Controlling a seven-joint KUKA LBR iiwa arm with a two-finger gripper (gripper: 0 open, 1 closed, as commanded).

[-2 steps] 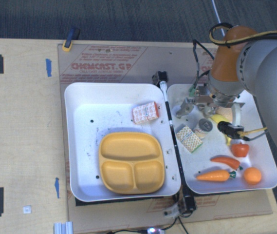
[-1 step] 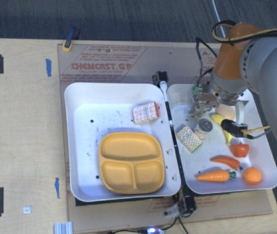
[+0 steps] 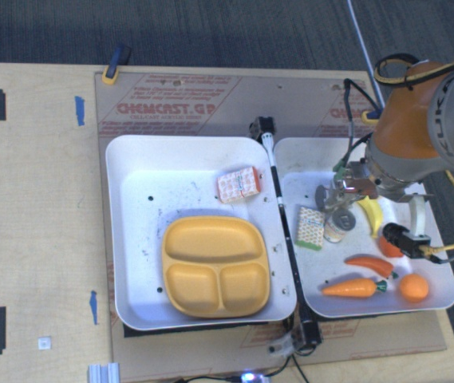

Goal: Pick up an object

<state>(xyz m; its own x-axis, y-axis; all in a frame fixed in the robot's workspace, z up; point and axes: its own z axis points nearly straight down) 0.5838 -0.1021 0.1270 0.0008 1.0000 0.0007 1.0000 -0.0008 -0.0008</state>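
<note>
Big picture first: the light wooden table (image 3: 35,238) runs across the view, and on it sits a brown board printed with red lettering (image 3: 167,102), carrying the two white bins side by side. The left bin (image 3: 131,214) holds a yellow tray with three compartments (image 3: 216,263), lying flat toward the near side, and just beyond its far edge a small red-and-white packet (image 3: 238,184).

Over to the right bin (image 3: 442,290), where the action is. The arm (image 3: 418,122), grey with its orange band, reaches in from the right and hangs over the far half of this bin. The claw (image 3: 340,204) is down low near the bin's middle, right above a small round pale object (image 3: 338,228). Whether the claw is spread or closed, I cannot tell from here, and I see nothing clearly gripped.

Around it: a yellow banana (image 3: 370,214) just to the right of the claw, a speckled white-and-green packet (image 3: 310,228) just to the left. Nearer the front edge, a carrot (image 3: 353,289) lies on its side, a red chili pepper (image 3: 370,265) just behind it, and a small orange (image 3: 414,288) sits at the near right corner.
</note>
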